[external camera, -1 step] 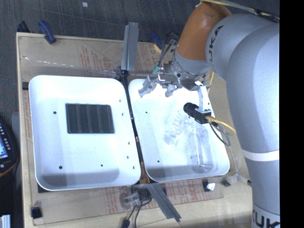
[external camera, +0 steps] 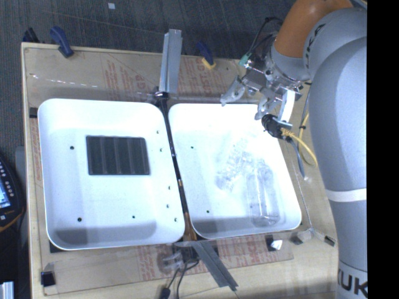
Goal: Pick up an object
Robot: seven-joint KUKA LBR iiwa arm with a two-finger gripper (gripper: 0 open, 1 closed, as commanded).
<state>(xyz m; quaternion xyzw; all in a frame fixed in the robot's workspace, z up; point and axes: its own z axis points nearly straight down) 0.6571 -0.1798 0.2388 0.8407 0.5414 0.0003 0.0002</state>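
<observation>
We are looking into the right bin (external camera: 187,129), where a see-through plastic bottle (external camera: 262,195) is lying near the front right corner, with a crinkly clear wrapper (external camera: 234,164) just beside it, toward the bin's middle. Both are probably light and slippery (the bottle may squash), so we are thinking its middle is the best place to pinch. Our gripper (external camera: 262,98) is hanging over the bin's back edge, and we cannot tell how it is set. A dark ridged block (external camera: 118,155) is sitting in the left bin (external camera: 56,185), well apart, blocking nothing.
</observation>
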